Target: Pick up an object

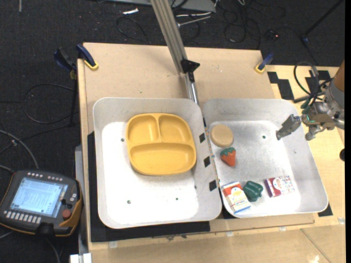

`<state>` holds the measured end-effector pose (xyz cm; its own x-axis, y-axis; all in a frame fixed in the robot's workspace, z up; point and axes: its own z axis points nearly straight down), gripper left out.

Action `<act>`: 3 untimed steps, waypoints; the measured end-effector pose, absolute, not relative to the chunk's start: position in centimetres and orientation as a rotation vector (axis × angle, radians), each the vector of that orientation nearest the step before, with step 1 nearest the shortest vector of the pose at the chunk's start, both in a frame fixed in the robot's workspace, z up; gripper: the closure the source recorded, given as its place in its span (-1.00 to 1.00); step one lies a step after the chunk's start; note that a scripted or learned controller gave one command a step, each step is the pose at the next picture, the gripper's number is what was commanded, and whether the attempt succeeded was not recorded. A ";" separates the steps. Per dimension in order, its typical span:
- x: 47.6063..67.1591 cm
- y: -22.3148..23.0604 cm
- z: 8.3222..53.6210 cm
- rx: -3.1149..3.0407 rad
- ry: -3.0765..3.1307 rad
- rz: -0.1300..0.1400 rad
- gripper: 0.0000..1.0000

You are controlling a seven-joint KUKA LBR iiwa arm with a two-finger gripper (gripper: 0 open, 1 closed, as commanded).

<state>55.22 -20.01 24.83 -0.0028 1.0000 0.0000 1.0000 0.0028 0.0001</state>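
Progress: no pick yet | gripper [300,128] above right bin's [307,163] far-right edge, claw spread, holding nothing | candidates: strawberry [228,156], round biscuit [221,135], green piece [253,189], two cartons | left: descend, grasp, lift

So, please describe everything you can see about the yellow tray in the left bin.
The yellow tray is a rounded-square dish that looks like matte plastic. Raised ridges divide it into three compartments: two smaller ones on the far side and one long one on the near side. It lies flat and upright on the floor of the left bin, toward its far right part, turned slightly. Nothing lies in it, and nothing touches it except the bin floor.
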 end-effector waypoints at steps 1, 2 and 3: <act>55.2 -20.0 24.8 2.218 2.224 0.000 -1.00; 55.2 -19.9 20.5 2.223 2.224 -0.004 -1.00; 55.9 -19.3 15.6 2.221 2.227 -0.003 -1.00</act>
